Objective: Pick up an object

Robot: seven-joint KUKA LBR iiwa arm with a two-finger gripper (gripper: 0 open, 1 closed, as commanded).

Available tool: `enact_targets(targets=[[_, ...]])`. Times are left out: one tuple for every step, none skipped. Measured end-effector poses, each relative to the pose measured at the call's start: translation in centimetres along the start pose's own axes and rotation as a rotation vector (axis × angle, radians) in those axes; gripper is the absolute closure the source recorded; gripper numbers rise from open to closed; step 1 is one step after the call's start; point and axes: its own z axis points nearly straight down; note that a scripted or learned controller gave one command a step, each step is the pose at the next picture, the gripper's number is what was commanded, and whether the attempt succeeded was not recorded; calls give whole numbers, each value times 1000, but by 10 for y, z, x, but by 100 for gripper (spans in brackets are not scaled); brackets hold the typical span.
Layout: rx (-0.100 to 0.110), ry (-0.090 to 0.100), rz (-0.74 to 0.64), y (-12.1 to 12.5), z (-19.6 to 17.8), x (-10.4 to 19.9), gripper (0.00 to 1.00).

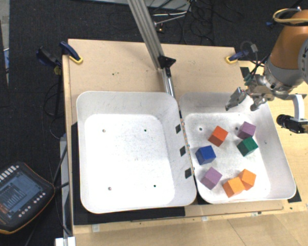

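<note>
- White plastic bins sit side by side on the wooden bench (123, 65); the left bin (92, 137) has nothing for the arm to take, so the work lies in the right bin (277, 158).
- Candidates in the right bin: a red-orange cube (218, 135), a purple cube (247, 129) with a green cube (247, 146) touching or just beside it, a blue cube (205, 154), a second purple cube (212, 178), and two orange cubes (239, 183) pressed together near the front rim.
- The gripper (245, 100) hangs above the back edge of the right bin, apart from every cube, with its two fingers spread and nothing between them.
- Step in hand, as I judge it: the approach (no target is committed yet, and the lift has not begun).
- Nearest to the gripper are the purple cube at the back and the red-orange cube; the red-orange one stands free of its neighbours, which makes it the cleaner pick.
- The next move calls for carrying the gripper forward over one cube, lining the fingers across two opposite faces, descending until they straddle it, then closing.
- Risk: going for the purple-and-green pair or the two orange cubes may wedge a finger on the neighbour.
</note>
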Motion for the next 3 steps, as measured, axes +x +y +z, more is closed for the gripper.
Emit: enact_targets(targets=[[0, 0, -2, 1, 43, 0, 0], [0, 1, -4, 1, 83, 1, 0], [-5, -2, -4, 2, 70, 1, 100]])
